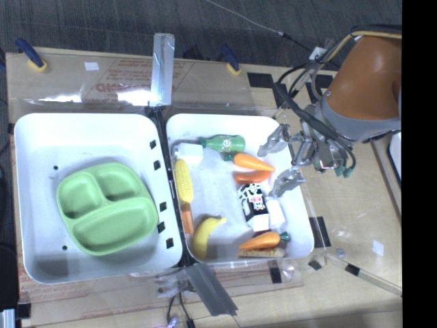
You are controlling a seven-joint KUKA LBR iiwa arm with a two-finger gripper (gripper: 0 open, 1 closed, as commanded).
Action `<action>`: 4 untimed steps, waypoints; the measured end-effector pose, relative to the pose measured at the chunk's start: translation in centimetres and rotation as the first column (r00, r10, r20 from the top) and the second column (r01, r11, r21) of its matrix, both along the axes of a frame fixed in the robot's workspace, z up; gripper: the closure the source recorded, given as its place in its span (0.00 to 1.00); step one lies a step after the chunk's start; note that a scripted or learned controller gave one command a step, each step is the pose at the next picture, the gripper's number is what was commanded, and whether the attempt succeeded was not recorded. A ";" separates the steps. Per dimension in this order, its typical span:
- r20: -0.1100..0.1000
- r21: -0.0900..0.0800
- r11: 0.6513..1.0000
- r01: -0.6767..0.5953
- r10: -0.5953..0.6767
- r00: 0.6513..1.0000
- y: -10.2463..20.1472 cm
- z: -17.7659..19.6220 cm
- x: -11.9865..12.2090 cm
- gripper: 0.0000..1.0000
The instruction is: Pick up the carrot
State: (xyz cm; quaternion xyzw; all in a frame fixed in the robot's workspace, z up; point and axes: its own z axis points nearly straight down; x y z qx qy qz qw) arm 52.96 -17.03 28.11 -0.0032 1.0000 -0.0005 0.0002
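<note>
Overhead, the KUKA arm (365,80) reaches in from the right of the camera view, its grey body and orange band above the right-hand white bin (205,125). Its gripper (281,159) hangs over that bin's right side with the two fingers (273,140) spread apart and nothing between them; one finger points toward the upper right corner of the bin, the other sits lower, near the bin's right wall.

Just left of the gripper, a carrot (253,161) lies on the bin floor, its thick end toward the fingers, close to them but not gripped. A second carrot (261,240), with a green top, rests near the bin's front wall. Between the two lies a black-and-white cow-patterned carton (255,202), and a further orange piece (251,177) sits just under the first carrot. A green bottle (224,143) lies along the bin's far side, an ear of corn (183,181) stands along the left wall, and a banana (203,234) curls in the front left corner.

The left-hand bin (27,183) holds a green divided plate (106,206). Dark cables loop from the arm's wrist beside the gripper.
</note>
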 end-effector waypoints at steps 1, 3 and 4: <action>-0.013 0.004 0.992 0.126 -0.126 0.992 -3.8 -14.0 0.2 0.00; 0.001 0.001 0.980 0.199 -0.199 0.980 -1.2 -18.8 1.9 0.00; 0.002 0.002 0.920 0.393 -0.393 0.920 -3.1 -18.8 8.1 0.00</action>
